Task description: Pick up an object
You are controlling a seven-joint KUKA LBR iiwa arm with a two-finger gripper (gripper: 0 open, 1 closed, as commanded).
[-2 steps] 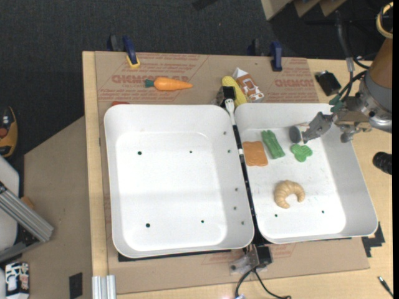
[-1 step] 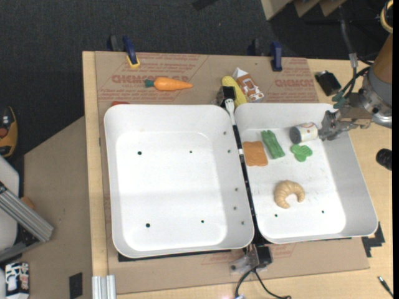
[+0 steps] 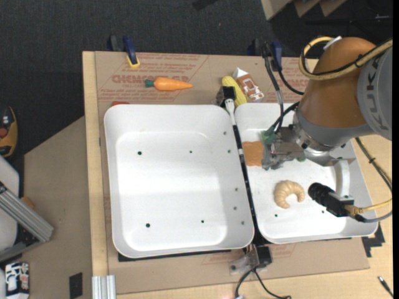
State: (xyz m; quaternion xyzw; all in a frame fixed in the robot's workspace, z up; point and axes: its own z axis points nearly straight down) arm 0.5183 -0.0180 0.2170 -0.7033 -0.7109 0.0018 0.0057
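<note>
Both bins [image 3: 181,185] are plain white, dotted with small dark holes. Tabletop [image 3: 96,167]: tan board with faded red print along its far edge. Carrot [image 3: 167,85]: orange with a green top. Croissant [image 3: 289,193]: pale tan. Arm [image 3: 340,73]: orange band above grey.

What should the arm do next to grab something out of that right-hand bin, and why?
Probably a short drop straight down. The gripper sits at the brown block near the right bin's left wall, so that block looks the nearest target. The croissant lies further off, toward the bin's front.
</note>
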